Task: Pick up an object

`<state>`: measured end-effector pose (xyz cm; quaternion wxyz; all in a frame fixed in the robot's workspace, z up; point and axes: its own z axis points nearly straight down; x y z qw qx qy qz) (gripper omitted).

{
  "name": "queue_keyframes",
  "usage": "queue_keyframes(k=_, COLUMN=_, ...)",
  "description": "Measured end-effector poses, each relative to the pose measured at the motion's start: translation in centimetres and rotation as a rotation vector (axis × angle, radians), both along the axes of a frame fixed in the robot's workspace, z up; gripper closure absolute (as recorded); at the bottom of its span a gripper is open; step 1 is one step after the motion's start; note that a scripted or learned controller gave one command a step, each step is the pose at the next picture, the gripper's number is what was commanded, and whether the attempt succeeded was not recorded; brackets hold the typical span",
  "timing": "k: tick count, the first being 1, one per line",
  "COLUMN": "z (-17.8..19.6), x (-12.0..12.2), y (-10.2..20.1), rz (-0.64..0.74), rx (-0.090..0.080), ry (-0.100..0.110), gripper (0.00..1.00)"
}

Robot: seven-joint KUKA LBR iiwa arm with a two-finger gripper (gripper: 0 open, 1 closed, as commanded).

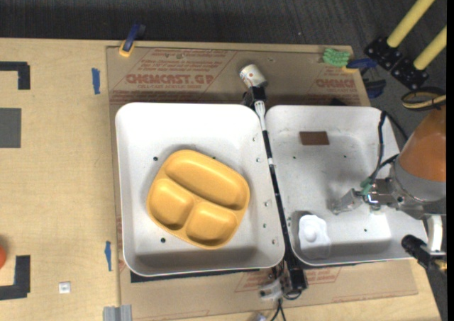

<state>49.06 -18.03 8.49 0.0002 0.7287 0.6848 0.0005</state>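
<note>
My gripper [345, 202] hangs low over the middle of the right bin [355, 122], reaching in from the right under the orange-banded wrist. A small white object [312, 230] lies in that bin's front left corner, a little in front of and to the left of the gripper. A flat brown block [313, 138] rests near the bin's back wall, well apart from the gripper. In the left bin [135, 171] sits a large yellow three-compartment tray [198, 198], near its middle. I see nothing held in the gripper.
A black divider strip [272, 178] runs between the two bins, with a white knob [250, 74] at its far end. Yellow poles [418, 4] and clamps stand at the back right. Brown board surrounds the bins.
</note>
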Motion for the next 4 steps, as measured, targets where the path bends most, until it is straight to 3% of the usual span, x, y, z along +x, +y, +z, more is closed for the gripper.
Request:
queue_keyframes(k=1, z=0.0, x=2.8, y=4.1, rz=0.196, rx=-0.002, ry=-0.003, gripper=0.00)
queue_keyframes(k=2, z=0.0, x=2.2, y=8.5, rz=0.093, rx=0.001, ry=0.000, gripper=0.00)
queue_keyframes(k=3, z=4.9, x=5.8, y=4.5, rz=-0.036, rx=-0.001, ry=0.000, gripper=0.00)
queue_keyframes(k=4, z=0.0, x=1.0, y=8.0, rz=0.296, rx=0.000, ry=0.000, gripper=0.00)
